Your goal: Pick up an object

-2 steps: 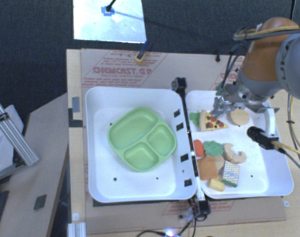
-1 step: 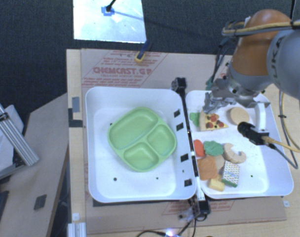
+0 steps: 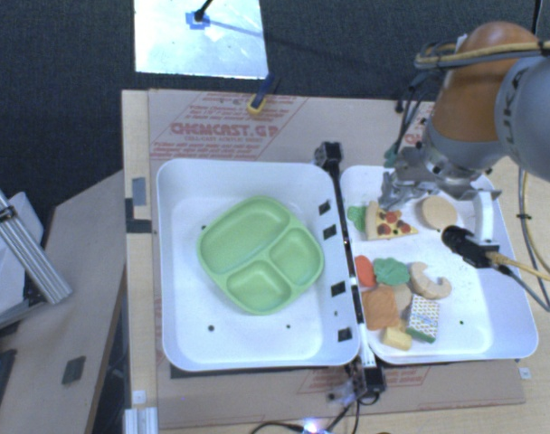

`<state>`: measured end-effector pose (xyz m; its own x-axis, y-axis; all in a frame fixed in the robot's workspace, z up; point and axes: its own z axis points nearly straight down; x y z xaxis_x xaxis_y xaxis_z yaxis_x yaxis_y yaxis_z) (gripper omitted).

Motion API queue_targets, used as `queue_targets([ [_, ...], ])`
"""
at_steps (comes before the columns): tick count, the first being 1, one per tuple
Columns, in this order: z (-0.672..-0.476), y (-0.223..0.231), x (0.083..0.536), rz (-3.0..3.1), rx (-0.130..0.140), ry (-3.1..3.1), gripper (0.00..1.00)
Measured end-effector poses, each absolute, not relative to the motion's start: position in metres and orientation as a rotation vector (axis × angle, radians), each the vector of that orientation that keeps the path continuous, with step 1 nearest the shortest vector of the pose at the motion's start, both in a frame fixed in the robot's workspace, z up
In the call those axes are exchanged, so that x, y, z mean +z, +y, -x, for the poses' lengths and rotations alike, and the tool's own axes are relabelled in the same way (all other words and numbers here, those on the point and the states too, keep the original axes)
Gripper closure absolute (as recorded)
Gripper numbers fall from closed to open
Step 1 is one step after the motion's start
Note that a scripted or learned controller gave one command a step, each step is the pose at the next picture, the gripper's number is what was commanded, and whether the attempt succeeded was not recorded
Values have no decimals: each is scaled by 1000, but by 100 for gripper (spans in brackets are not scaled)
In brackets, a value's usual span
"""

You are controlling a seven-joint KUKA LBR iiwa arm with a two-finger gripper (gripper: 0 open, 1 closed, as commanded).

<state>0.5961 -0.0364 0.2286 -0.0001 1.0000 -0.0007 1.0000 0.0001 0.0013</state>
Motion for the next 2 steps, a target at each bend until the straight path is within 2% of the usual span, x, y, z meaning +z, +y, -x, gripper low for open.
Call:
queue_targets([
  [1, -601, -17, 230, -2213, 4, 2227, 100],
  [2, -596, -33, 215, -2221, -1, 2221, 100],
])
